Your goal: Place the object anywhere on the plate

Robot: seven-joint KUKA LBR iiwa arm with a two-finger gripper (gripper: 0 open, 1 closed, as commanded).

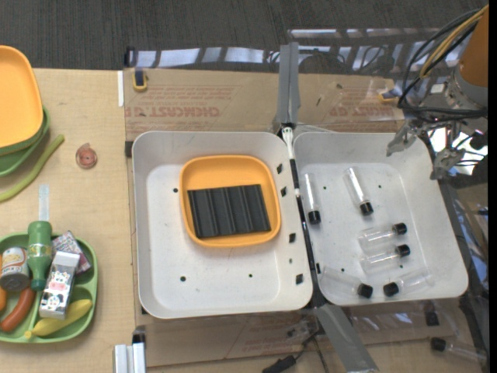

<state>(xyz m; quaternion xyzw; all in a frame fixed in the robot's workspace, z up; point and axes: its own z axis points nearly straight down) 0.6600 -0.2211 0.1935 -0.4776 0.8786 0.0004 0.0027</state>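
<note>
1. Left bin (155, 286): white and shallow. It carries an orange plate (230, 179) set toward its upper middle, and a black ribbed mat (231, 211) lies flat on the plate.
2. Right bin (435, 278): white and shallow. It carries several clear vials with black caps. One vial (358, 190) lies near the upper middle, one (311, 202) lies along the left wall, a pair (383, 243) lies close together at the middle right, and more lie near the lower edge.
3. Tool (423, 142): at the upper right corner of the right bin, above its rim and well apart from every vial. Whether it is wide or narrow cannot be told from here. Nothing is seen in it.
4. Arm (475, 61): enters from the right and is high, with cables looping above the wrist.
5. Step in hand, as judged: the start, before any pick. No vial is on the plate; all are in the right bin.
6. Next move, as judged: travel left and down over one vial lying clear of its neighbours, the upper-middle one being the freest. Align the tool across the vial's narrow width, since a round vial may roll.
7. Bench (85, 115): to the left stand stacked trays (15, 107) and a green dish (81, 305) of toy food, none of it part of the task.
</note>
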